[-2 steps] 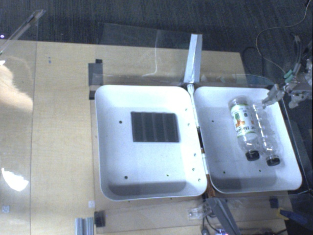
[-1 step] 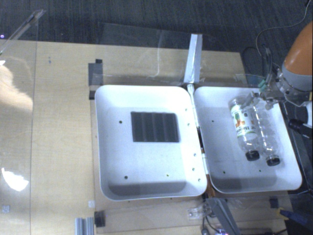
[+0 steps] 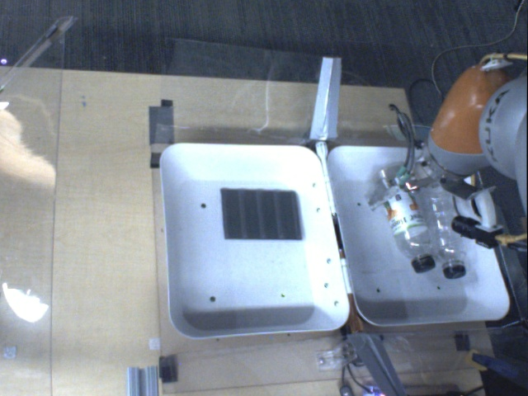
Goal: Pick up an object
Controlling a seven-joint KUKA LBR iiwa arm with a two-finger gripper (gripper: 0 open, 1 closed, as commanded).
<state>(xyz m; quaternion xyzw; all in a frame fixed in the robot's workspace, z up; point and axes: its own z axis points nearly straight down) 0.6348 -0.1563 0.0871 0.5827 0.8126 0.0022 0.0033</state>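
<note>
So the arm (image 3: 478, 122) is reaching in from the right and is parked over the right bin (image 3: 363, 295). What I take to be the hand (image 3: 437, 264) is the see-through bit ending in two dark tips near the middle of that bin. It's honestly hard to read: I can't tell if it's open or closed, the clear parts just blur into the white floor.

The thing to grab looks like a small clear bottle (image 3: 402, 213) with a white, green and orange label. It's lying on the floor of the right bin, toward the upper middle, and its long axis seems to run diagonally from upper left to lower right. It sits just beside the hand, up and to the left of those dark tips, and in this view the two overlap, so I can't say whether they're touching or whether the hand is just hovering above. I wouldn't call it held.

My guess is the next move turns on lining the hand up across that diagonal, not along it.

Around it: the left bin (image 3: 186, 221) has a dark ribbed rectangular pad (image 3: 261, 214) in the middle, well apart from the action. Both bins sit on a wooden surface (image 3: 91, 246). A metal strip (image 3: 326, 97) sticks up behind the seam between the bins. Nothing else in the right bin seems to be in the way; the near wall is the only thing close.
</note>
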